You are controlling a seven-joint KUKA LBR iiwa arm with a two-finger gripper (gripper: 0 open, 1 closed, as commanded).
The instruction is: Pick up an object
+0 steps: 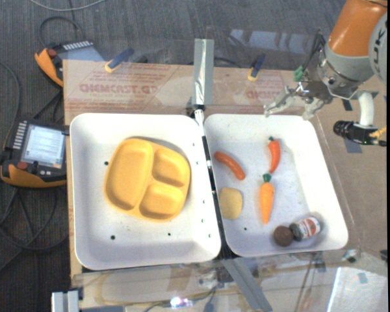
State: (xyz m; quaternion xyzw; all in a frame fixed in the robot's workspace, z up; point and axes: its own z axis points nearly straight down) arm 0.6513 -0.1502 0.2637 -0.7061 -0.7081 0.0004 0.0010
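Two white bins are sitting side by side on the bench; the right bin [325,174] is holding a sausage [229,165], two carrots [266,200], a pale potato-like piece [231,203] and a small bottle [300,229]. Above its far rim the gripper [292,104] is hovering with fingers spread apart, gripping nothing. Descending squarely over one isolated item, perhaps the sausage, seems wisest. A yellow tray [148,178] is lying in the left bin.

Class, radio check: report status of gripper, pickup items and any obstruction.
Gripper above right bin's far rim, nothing held. Sausage, two carrots, potato, bottle lie in right bin. Nothing blocking.
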